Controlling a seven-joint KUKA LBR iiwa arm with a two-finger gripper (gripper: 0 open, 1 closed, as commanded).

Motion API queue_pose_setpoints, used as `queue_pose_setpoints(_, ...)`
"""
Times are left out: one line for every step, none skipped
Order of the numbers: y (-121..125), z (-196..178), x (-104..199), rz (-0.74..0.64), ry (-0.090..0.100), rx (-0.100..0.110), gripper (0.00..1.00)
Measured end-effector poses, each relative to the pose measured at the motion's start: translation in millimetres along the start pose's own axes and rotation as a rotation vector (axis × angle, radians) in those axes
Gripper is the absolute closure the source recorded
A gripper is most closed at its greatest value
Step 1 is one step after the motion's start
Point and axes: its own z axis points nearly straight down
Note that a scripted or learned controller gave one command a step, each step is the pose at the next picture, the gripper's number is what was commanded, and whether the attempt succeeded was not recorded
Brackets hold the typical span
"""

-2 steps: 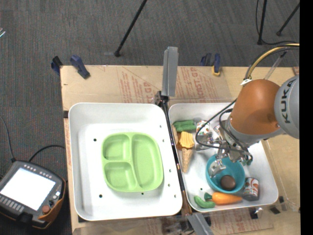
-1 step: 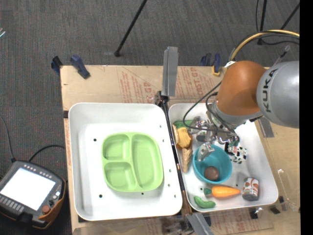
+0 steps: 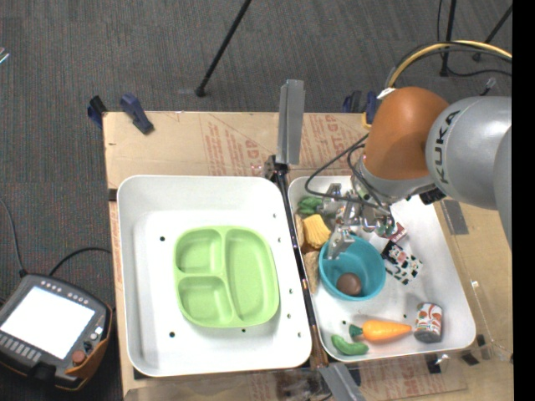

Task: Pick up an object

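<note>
While the arm [image 3: 443, 144] reaches over the right bin [image 3: 456, 286], its claw [image 3: 344, 239] hangs at the rim of a blue bowl [image 3: 353, 270] holding a brown ball [image 3: 350, 283]; whether it is clenched cannot be told. A toy carrot [image 3: 386, 331] lies nearby. A green divided plate [image 3: 226, 276] sits in the left bin [image 3: 138, 249].

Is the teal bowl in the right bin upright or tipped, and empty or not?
Upright and not empty: the teal bowl shows its open mouth upward, with a small brown round object resting inside.
</note>
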Motion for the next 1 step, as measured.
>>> queue_pose_setpoints(-91.1,0.2,38.7,0.160,-0.001,0.001,0.00)
